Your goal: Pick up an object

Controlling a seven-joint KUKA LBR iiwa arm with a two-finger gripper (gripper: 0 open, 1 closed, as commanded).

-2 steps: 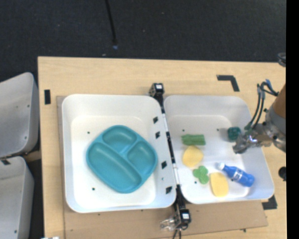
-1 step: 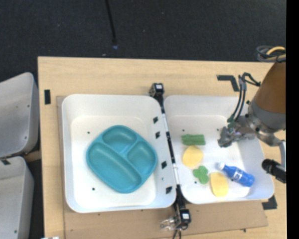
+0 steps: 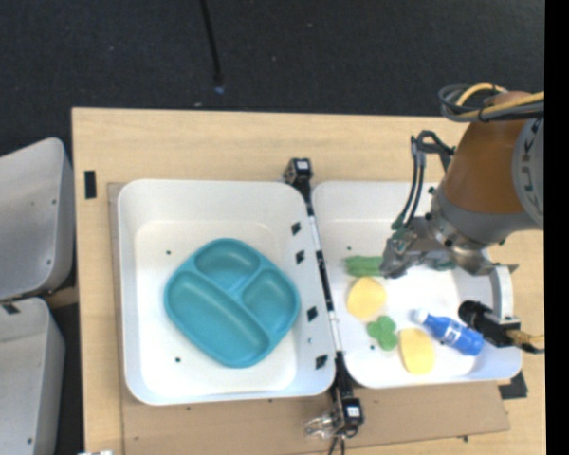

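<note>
A smooth teal plate of moulded plastic, rounded and split into three compartments, lies flat in the left bin, a shallow white tray with curved corners. The right bin, of the same glossy white, holds several small things: a pale yellow rounded piece near the divider, a flat green strip at its twelve o'clock, a small lumpy green piece at its five o'clock, a second yellow rounded piece toward the near rim, and a blue bottle with a white cap lying on its side at that piece's one o'clock. The bins sit side by side on a light wood-grain tabletop, with dark carpet beyond it and grey-white panels at nine o'clock. The grey arm with its orange band hangs over the right bin, and the dark pincer sits low beside the green strip; whether it is spread or pressed together cannot be told.
</note>
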